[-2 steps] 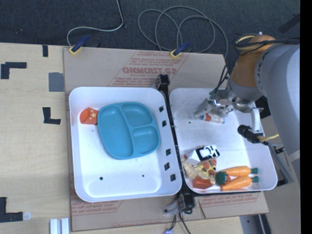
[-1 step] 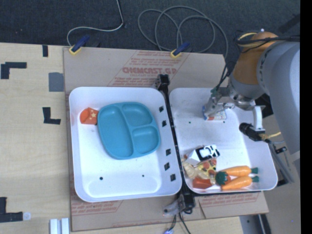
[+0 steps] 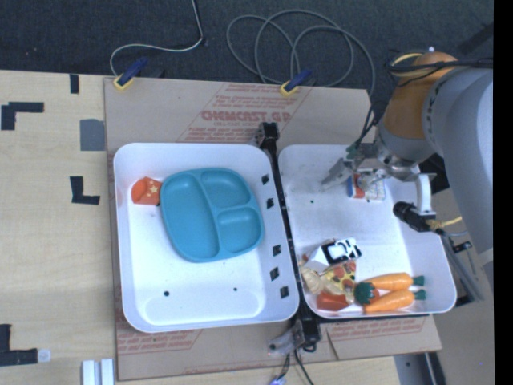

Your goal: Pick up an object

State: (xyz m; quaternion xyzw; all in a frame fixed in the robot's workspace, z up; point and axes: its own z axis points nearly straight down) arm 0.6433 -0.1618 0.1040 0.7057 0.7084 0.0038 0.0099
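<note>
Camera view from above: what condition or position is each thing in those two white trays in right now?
Blue plate: flat, right way up, in the left bin.
Red strawberry: lying against the plate's left edge.
Two carrots: lying side by side in the right bin, near corner.
Black and white toy: lying above the carrots.
Gripper: low over the right bin's far end.

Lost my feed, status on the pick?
Claw over right bin, far end. Carrots and small toys piled at near end, untouched. Blue plate in left bin.
</note>
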